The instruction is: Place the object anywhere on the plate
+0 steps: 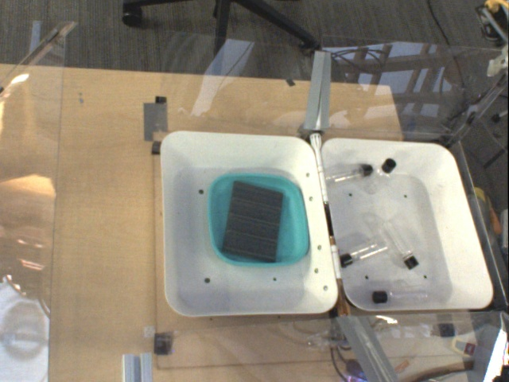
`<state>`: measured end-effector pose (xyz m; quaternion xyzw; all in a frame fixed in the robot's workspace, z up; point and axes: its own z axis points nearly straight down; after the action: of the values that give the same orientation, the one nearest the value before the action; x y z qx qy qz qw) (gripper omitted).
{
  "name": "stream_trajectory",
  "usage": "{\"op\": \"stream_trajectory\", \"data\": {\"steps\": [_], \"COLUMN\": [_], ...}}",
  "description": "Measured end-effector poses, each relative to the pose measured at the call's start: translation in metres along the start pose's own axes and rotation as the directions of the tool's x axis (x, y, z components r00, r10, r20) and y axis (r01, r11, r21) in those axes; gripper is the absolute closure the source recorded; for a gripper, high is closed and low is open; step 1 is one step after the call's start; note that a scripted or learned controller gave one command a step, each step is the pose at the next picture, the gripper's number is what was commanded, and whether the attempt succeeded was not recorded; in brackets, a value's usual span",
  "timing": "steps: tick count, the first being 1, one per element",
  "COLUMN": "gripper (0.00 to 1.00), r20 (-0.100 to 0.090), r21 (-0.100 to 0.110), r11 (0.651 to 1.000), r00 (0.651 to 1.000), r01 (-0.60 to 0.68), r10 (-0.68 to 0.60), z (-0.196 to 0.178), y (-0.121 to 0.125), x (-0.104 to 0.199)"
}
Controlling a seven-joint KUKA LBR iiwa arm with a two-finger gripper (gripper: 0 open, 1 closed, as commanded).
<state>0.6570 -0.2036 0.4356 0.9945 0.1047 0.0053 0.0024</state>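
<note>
A dark grey ribbed rectangular block [253, 220] lies flat on the teal plate [297, 228], roughly centred and turned slightly off square. The plate sits in the middle of the left white bin [183, 237].
The right white bin [445, 213] holds several clear tubes with black caps, such as one near its top [350, 173], one low at the left [362, 254] and one along the bottom [398, 296]. A grey metal post [316, 94] rises behind the seam between the bins.
</note>
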Motion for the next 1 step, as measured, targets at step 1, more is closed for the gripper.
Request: {"op": "stream_trajectory", "data": {"steps": [1], "gripper": [0.00], "r20": [0.001], "r21": [0.000], "r11": [1.000], "r00": [1.000], "r01": [0.000], "r10": [0.000], "z": [-0.0001], "y": [0.0001], "x": [-0.0001]}}
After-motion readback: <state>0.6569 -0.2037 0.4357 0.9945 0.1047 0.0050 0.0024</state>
